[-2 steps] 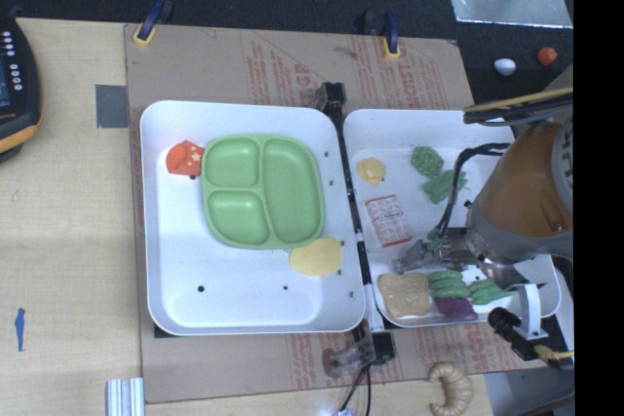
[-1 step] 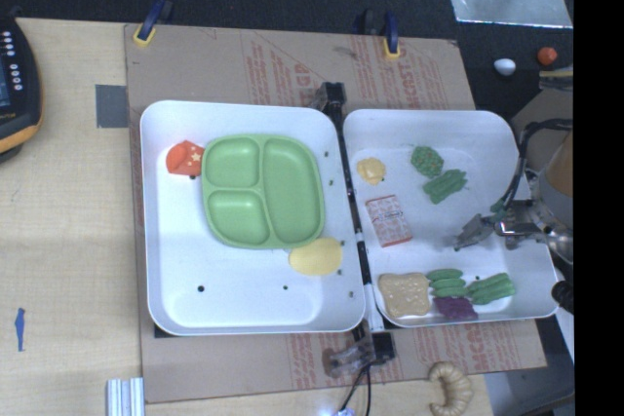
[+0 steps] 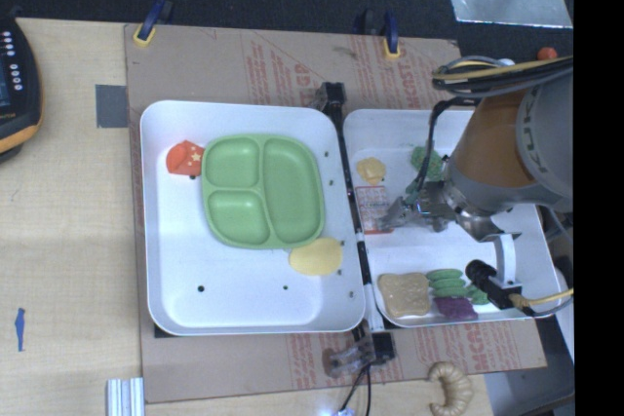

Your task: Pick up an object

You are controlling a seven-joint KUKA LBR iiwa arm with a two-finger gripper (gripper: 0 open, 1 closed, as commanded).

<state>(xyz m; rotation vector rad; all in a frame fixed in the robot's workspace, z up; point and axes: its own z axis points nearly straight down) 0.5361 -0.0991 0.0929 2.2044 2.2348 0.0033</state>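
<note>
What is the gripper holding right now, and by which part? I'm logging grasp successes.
Nothing visibly: the gripper hovers low in the right bin, with no object seen between its fingers.

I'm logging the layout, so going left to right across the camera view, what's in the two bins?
Red piece → green divided plate → yellow piece → small tan piece → gripper → beige slab → green pods

A green divided plate (image 3: 263,190) lies in the left bin (image 3: 175,297), with a red piece (image 3: 183,158) touching its left edge and a yellow piece (image 3: 316,256) at its lower right. Right of the plate, the gripper (image 3: 395,214) hangs low over the right bin (image 3: 390,127).
</note>
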